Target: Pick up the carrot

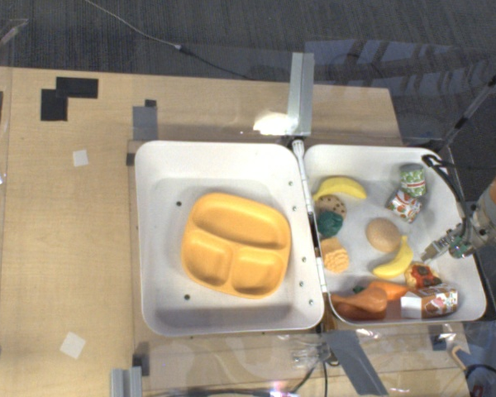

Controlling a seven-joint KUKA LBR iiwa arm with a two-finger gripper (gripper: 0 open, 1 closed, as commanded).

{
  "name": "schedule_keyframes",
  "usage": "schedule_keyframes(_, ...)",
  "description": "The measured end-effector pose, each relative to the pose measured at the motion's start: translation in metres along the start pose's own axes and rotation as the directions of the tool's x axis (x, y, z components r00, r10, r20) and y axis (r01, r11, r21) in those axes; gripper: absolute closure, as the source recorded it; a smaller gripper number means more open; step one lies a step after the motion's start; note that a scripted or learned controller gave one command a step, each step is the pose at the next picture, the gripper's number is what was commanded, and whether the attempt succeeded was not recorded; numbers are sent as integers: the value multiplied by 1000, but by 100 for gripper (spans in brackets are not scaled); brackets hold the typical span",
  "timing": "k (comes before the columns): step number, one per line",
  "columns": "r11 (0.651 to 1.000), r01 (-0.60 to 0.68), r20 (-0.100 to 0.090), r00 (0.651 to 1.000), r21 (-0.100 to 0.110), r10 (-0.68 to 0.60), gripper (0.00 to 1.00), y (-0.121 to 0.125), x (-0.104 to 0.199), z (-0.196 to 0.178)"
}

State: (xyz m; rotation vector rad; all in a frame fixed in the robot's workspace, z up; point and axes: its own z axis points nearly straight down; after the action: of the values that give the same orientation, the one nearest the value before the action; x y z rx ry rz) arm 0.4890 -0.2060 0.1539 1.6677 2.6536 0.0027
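So we're at the approach step, nothing grabbed yet. The claw point(448, 247) hangs at the right bin's point(478, 281) edge; can't tell its state. The carrot point(394, 289) lies below-left of it, against the front wall. Next it needs to swing over and drop down.

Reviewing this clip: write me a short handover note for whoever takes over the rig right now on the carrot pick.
Gripper: at the right bin's right edge, above the rim, nothing between its fingers; open or shut is not clear from here.
Carrot: lying in the right bin near the front wall, beside a brownish-orange toy and a small can, just below a banana.
Left bin: holds the yellow divided tray.
Done: nothing yet; the carrot lies untouched.
Left: bring the gripper over the carrot, descend, grasp, lift. The crowding of neighbours may make a clean grasp tricky.
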Motion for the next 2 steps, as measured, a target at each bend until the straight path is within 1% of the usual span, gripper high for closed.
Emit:
schedule_keyframes(1,993,-118,-1,993,1,118,100,0,0,-5)
schedule_keyframes(2,876,-482,-1,876,3,482,100,0,1,-5)
